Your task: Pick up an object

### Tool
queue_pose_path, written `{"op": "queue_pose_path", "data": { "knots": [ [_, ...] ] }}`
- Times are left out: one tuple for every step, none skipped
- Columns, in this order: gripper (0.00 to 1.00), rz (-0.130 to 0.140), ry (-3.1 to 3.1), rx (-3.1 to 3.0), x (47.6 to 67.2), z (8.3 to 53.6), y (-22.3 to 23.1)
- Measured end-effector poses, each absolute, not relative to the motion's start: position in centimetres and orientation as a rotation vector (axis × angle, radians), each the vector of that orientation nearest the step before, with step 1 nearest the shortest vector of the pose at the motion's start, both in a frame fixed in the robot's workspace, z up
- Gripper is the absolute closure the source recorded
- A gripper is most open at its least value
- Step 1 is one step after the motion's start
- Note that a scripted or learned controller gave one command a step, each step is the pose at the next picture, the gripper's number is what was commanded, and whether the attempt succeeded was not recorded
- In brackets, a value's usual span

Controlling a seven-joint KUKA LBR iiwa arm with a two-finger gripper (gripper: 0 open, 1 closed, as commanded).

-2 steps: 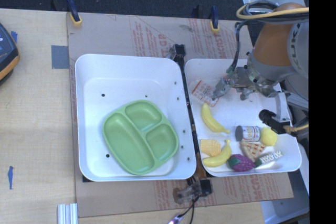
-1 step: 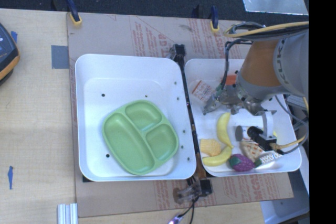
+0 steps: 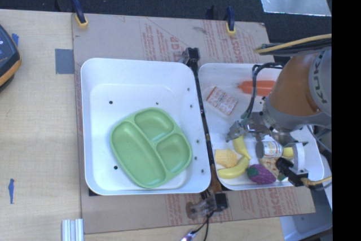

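My gripper [image 3: 240,130] hangs low over the right bin [image 3: 225,71], just above its front cluster of toys. Directly under it lies a small yellow banana [image 3: 241,147]. A larger banana [image 3: 233,170] and a yellow block-like piece [image 3: 224,157] lie in front of that. A purple toy [image 3: 260,174] sits at the bin's front, and a small bottle [image 3: 271,149] lies to the gripper's right. Farther back are a pale printed packet [image 3: 221,100] and an orange item [image 3: 256,87], partly behind the arm. I see nothing held in the gripper.
The left bin [image 3: 93,73] holds a green divided plate [image 3: 150,147]. The arm's grey and orange wrist [image 3: 299,93] covers the right bin's right side. A divider wall [image 3: 199,115] separates the bins. A dark device [image 3: 7,56] sits at the bench's left edge.
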State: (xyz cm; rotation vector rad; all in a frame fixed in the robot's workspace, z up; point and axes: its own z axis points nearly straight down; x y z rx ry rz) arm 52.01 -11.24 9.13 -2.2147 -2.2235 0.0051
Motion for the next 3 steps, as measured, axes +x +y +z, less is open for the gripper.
{"op": "queue_pose_path", "data": {
  "knots": [
    [0.0, 0.004, -2.226, -2.215, 52.5, 9.1, -9.4],
    [1.0, 0.007, -2.227, -2.212, 52.4, 10.1, -9.5],
    [1.0, 0.003, -2.225, -2.214, 53.9, 19.2, -0.4]
  ]
}}
